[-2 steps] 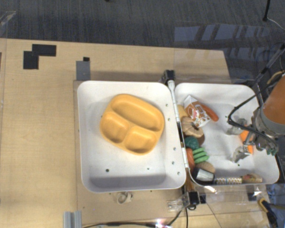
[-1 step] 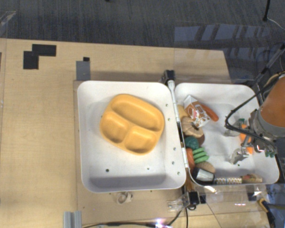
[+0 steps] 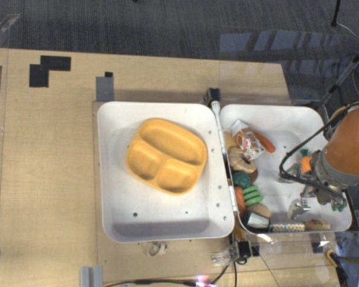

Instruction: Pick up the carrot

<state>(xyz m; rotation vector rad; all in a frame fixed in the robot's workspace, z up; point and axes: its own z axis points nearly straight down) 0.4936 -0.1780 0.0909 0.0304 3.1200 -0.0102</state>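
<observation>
While jaws' (image 3: 299,208) state unclear: carrot (image 3: 264,142) in right bin (image 3: 287,115), yellow tray (image 3: 166,155) in left bin (image 3: 110,178).

tray (image 3: 166,155) in left bin (image 3: 116,172) — carrot (image 3: 264,141) in right bin (image 3: 299,119)

A wooden bench (image 3: 48,178) seen from above. Two shallow white bins sit on it side by side, touching: the left bin (image 3: 116,220) and the right bin (image 3: 287,115).
</observation>
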